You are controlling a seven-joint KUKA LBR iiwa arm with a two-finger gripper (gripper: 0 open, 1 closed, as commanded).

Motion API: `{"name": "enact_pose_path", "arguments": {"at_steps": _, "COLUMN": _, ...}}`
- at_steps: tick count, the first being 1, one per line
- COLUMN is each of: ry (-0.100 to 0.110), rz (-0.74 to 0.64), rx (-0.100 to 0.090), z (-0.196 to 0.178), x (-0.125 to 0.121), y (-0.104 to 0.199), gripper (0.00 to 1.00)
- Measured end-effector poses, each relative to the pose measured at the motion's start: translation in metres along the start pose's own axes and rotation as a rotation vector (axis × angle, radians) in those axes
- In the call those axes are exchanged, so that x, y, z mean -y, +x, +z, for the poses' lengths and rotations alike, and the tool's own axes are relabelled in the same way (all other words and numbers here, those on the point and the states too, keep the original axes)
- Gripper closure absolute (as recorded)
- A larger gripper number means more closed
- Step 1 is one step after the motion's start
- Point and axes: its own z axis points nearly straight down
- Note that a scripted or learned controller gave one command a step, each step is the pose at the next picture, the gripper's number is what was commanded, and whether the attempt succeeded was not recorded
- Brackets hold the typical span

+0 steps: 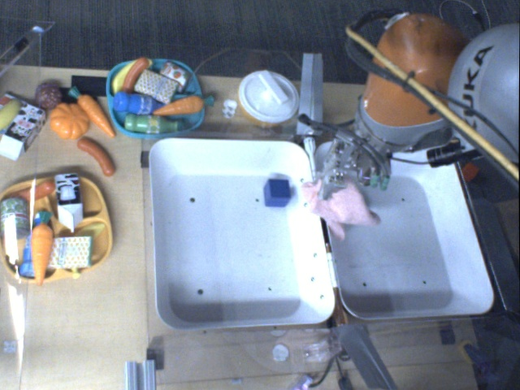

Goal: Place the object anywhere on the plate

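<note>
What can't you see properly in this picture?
- Gripper: in the camera view, the arm's wrist covers it, so whether it really holds the pink cloth is unclear.
- Pink cloth: its top edge is tucked under the gripper.
- Blue block: too small and blurry to show any detail.
- Toy food in the blue bowl: piled up, pieces hide each other.

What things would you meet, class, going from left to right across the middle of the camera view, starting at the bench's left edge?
Yellow tray of toy food → left white bin → blue cube → pink cloth under the gripper → right white bin.
</note>
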Motion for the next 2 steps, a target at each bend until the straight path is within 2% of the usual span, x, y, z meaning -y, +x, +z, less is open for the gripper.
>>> {"name": "enact_pose_path", "arguments": {"at_steps": 1, "ry": 0.000, "rz": -0.163, "rx": -0.001, "z": -0.006, "x": -0.037, "y": 0.036, "gripper": 1.00}}
{"name": "enact_pose_path", "arguments": {"at_steps": 2, "ry": -0.001, "rz": -0.165, "rx": -0.001, "z": -0.013, "x": -0.079, "y": 0.059, "gripper": 1.00}}
